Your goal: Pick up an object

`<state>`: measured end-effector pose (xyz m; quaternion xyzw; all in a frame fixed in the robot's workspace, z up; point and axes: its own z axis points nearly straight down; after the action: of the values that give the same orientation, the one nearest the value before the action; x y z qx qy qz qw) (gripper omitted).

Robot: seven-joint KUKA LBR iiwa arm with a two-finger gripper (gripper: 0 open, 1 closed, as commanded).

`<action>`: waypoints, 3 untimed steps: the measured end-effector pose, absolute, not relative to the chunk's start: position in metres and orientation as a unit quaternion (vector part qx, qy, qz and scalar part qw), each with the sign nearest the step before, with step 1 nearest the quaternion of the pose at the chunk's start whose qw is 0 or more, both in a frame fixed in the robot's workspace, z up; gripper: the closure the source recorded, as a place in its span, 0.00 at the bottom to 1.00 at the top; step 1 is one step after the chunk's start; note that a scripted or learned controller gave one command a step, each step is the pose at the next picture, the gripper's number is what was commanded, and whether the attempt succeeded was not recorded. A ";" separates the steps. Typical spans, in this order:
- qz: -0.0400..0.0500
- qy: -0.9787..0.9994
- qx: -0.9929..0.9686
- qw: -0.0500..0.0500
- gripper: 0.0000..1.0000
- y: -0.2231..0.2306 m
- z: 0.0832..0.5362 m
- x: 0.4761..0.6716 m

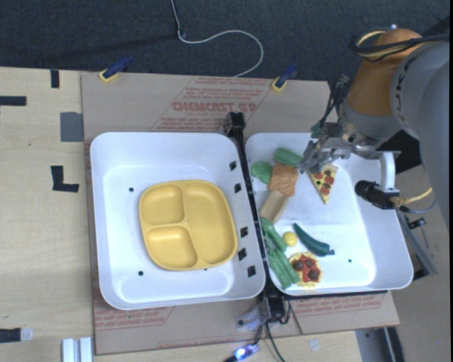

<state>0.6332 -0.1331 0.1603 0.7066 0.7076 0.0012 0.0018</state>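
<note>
Nearest us, a small pizza-like toy [307, 268] lies at six o'clock in the right white bin [377, 240]. We would lower the gripper [317, 155] squarely over the wedge-shaped toy pizza slice [325, 182], just below it at twelve o'clock. Whether it is open we cannot tell; the wrist hides it.

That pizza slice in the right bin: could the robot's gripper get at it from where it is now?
Probably yes. The gripper hangs right over the top end of the pizza slice, which lies flat on bare bin floor with nothing on top of it.
</note>
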 end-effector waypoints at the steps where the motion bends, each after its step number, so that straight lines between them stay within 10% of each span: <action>1: 0.001 0.707 0.707 0.002 1.00 -0.143 0.215 0.634; 3: -0.001 0.709 0.705 -0.001 1.00 -0.086 0.214 0.623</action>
<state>0.6226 -0.0864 0.2138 0.7052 0.7090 -0.0006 -0.0013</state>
